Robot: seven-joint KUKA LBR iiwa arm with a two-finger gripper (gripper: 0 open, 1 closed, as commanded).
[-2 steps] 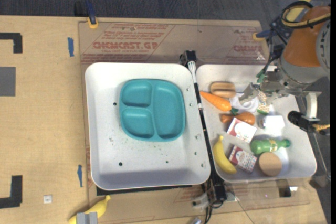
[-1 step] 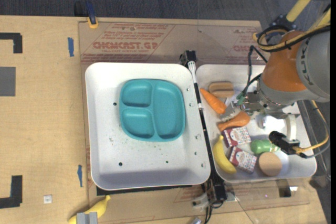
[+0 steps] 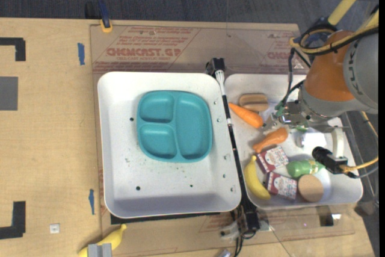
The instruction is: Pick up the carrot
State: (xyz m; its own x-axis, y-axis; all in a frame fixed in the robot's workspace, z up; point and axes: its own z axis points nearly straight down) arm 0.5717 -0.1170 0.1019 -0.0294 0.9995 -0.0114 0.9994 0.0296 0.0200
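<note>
Hovering over the right bin, the tool sits beside two carrots.
One carrot lies at the bin's left; another just below the tool, whose grip I cannot tell, perhaps hidden.

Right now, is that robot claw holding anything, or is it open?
Gripper: low over the right bin, beside two carrots; open or shut cannot be told, and nothing is seen in its grasp.

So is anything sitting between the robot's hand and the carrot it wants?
Nothing visible does. The gripper hangs over the right bin, and the nearer carrot lies just below it, with a second carrot a little to the left. Both lie uncovered. The hot dog, packets and banana lie nearby, not on top.
</note>
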